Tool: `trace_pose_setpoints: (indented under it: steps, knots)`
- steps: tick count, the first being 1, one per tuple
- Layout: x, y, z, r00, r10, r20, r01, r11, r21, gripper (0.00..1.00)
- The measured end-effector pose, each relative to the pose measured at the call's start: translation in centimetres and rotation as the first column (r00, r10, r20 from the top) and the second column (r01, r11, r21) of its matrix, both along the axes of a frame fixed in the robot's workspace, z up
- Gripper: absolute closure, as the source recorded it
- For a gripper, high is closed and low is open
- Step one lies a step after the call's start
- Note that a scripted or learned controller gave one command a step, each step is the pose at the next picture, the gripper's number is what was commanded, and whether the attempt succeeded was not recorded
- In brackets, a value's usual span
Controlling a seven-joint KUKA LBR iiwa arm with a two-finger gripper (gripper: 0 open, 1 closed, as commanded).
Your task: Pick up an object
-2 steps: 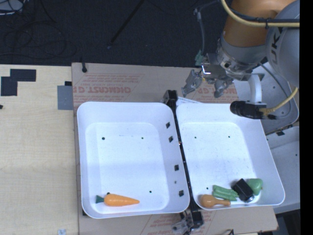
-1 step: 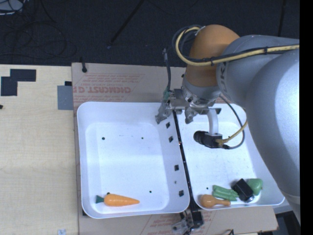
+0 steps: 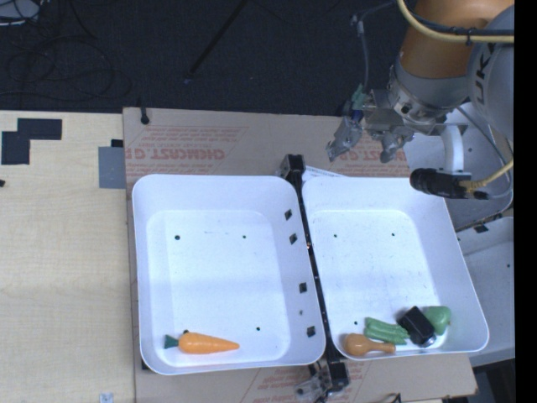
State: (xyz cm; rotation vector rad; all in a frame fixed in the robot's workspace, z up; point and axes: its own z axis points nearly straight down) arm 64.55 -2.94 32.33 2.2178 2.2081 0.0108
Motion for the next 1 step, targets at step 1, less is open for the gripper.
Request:
trace_pose_setpoints:
  steps: [1]
  knots:
    - [-0.16, 0.31, -0.04, 1.000, 0.006, -0.017, -0.006, 1.000, 0.003, 1.00]
